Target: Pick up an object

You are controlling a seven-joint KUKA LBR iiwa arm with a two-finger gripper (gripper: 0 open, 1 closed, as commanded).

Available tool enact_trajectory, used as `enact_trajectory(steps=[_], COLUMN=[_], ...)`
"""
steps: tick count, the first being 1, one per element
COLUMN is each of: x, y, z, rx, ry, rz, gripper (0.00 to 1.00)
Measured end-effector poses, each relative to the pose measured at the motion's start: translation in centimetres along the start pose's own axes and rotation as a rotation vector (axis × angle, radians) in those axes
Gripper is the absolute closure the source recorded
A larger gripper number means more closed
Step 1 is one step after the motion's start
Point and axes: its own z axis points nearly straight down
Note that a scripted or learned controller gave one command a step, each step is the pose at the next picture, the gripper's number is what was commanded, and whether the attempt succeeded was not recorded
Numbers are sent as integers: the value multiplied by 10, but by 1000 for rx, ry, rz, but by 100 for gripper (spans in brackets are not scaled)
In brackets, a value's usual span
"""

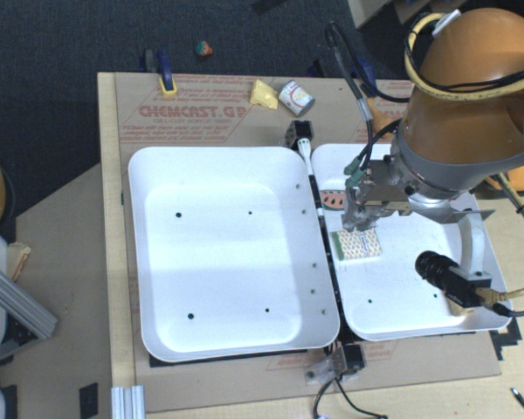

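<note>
Gripper (361,222) overlaps top of patterned packet (360,247).

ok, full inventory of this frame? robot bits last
left bin: 1, white, bench left
right bin: 1, white, bench right
packet: 1, white with green print, right bin, below gripper
pad: 1, brown, dotted, right bin by its left wall
wedge: 1, yellow, board behind bins
box: 1, white-grey, beside wedge
clamp: 1, blue, board's back edge
ball: 1, red-green, floor behind bench
arm: 1, grey and orange, from right
gripper: 1, over right bin
</note>
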Motion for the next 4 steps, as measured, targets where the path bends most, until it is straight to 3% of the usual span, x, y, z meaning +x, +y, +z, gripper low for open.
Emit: enact_trajectory(steps=[1,2,3,4], x=[56,139,177,182], y=[0,0,0,12], z=[-178,-45,-218,-94], rx=[-30,1,-28,3], ry=[4,-3,9,-7], rz=[0,-1,0,8], gripper=[100,100,100,100])
